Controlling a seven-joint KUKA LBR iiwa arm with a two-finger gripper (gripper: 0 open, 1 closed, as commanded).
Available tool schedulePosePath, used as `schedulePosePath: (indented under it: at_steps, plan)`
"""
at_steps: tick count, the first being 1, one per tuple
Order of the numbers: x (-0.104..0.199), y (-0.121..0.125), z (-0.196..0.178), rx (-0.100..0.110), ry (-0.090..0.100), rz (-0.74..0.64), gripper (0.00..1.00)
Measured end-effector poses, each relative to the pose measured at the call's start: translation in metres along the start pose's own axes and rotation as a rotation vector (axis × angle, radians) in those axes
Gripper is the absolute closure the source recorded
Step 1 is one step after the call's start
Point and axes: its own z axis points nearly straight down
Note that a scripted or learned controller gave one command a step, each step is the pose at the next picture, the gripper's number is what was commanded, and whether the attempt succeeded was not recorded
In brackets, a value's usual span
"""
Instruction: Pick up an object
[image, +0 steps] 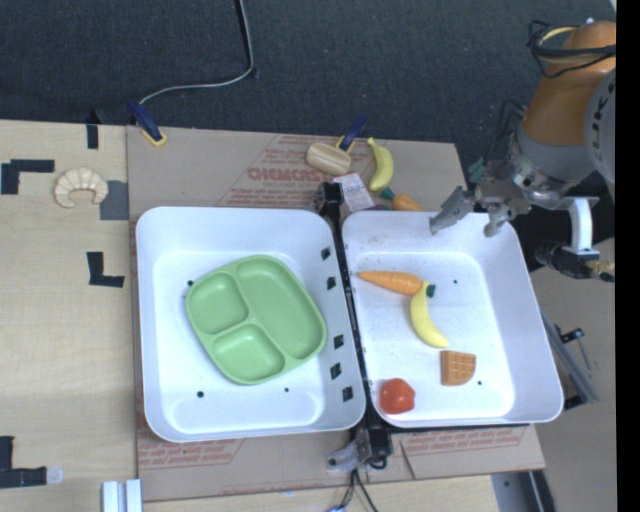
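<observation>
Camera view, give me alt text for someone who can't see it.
A grey robot arm's open gripper hangs over the far rim of the right white bin, which holds a carrot, a banana, a waffle piece and a tomato. The left bin holds a green divided tray.

The brown cardboard sheet (270, 175) under the bins has red letters printed near its top edge. They look like "CHEMCRAFT", but the end is hard to read. More red print runs along the cardboard's bottom edge, too small to make out.
</observation>
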Motion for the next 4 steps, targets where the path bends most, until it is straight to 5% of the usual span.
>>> schedulePosePath:
  at_steps: [1,2,3,4]
  plan:
    - [0.022,-0.003,0.137,-0.014,0.001,0.000,0.00]
    - [0.057,-0.041,0.152,-0.003,0.000,0.000,0.00]
    - [0.056,-0.041,0.142,-0.002,0.000,0.000,1.00]
    - [-0.006,-0.090,0.151,-0.004,-0.003,0.002,1.00]
